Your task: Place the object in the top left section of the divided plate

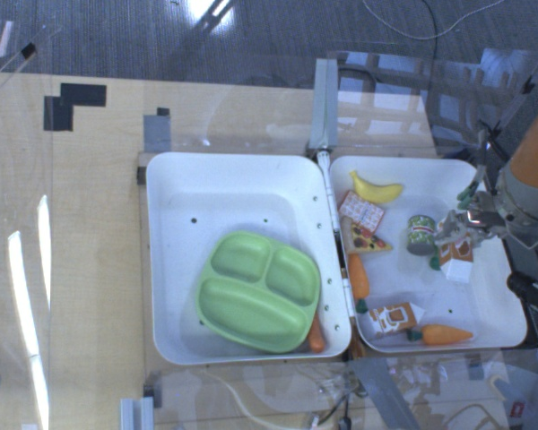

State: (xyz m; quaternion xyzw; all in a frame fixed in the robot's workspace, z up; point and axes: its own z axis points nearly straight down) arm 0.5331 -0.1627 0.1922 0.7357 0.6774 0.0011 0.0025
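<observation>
The green divided plate (258,289) lies in the left bin (175,240), toward its front right; two small sections sit along its far side and one large section along its near side. My gripper (458,228) hangs over the right part of the right bin (498,330), between a green can (420,231) on its left and a small orange-and-white carton (455,260) just below it. Whether the gripper touches either one is unclear.
The right bin also holds a banana (377,187), a red-and-white box (360,210), a pizza slice (366,240), a carrot (359,278), a brown box (394,318) and another carrot (446,334). An orange piece (316,335) lies beside the plate's right rim.
</observation>
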